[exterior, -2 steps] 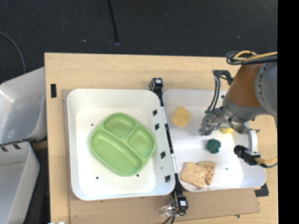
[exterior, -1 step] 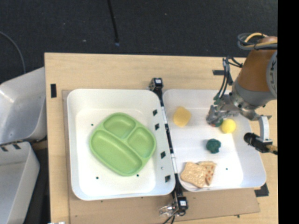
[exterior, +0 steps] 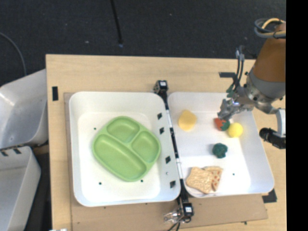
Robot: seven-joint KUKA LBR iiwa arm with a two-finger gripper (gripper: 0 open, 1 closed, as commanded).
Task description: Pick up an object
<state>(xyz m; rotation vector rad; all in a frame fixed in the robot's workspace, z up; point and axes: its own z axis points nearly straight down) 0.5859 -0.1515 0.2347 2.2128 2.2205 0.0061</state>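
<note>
— Layout of the desk [exterior: 96, 71]?

— Two white bins side by side. Left bin [exterior: 77, 129] with a green divided plate [exterior: 126, 148], three compartments, lying flat and slightly turned. Right bin [exterior: 250, 177] with all the small pieces.

— Which pieces, and where?

— Yellow block [exterior: 187, 120] toward the far left of the right bin, near the divider. Small red piece [exterior: 221, 124] further right, with a yellow ball [exterior: 235, 130] just beside it on its right, touching or nearly so. Dark green lump [exterior: 220, 150] nearer, below the red piece and apart from it. Two toast-like slices [exterior: 204, 178] at the near edge, overlapping, tan with reddish specks on the right one.

— And the arm [exterior: 269, 66]?

— Reaching in from the right, orange band above the grey wrist, hanging over the far right part of the right bin. Gripper [exterior: 225, 115] pointed down and left, tip right at the far edge of the red piece.

— Open or closed? Gripping anything?

— Cannot tell; too small and dark at the tip. Red piece seemingly on the bin floor, partly hidden by the tip. Unclear whether touching.

— Anything off the desk?

— White plastic tubs [exterior: 19, 109] at the far left, beside the desk edge. Dark floor [exterior: 144, 18] beyond, with a thin black cable [exterior: 114, 18] across it.
</note>
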